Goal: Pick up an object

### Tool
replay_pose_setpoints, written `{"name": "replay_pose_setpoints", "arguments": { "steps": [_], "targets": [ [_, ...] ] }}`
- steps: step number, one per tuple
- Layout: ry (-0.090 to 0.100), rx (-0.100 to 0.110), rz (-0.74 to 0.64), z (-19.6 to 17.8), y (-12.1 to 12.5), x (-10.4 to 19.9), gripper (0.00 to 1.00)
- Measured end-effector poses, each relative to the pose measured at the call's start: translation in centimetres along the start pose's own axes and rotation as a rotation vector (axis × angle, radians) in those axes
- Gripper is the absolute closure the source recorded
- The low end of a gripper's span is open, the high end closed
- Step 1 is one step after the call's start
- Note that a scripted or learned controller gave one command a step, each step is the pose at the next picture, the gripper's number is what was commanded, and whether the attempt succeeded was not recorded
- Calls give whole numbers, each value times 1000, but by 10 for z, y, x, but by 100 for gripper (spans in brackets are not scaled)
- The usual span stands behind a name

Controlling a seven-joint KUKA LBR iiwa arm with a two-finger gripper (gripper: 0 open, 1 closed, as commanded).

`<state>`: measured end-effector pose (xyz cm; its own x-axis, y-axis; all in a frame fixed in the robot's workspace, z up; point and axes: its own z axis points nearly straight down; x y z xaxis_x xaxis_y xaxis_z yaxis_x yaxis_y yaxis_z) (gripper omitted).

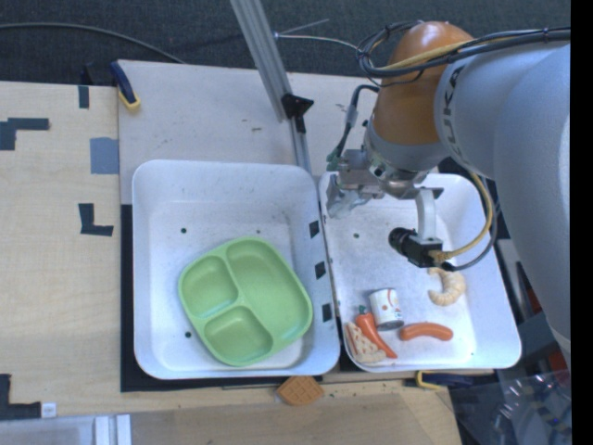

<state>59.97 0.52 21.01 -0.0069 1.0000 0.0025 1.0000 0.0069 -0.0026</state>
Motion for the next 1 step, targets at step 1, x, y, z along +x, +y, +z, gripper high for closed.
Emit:
{"name": "replay_pose_setpoints", "arguments": {
  "steps": [1],
  "targets": [
    [-1,2,-1,3,-18,57,100]
  ]
}}
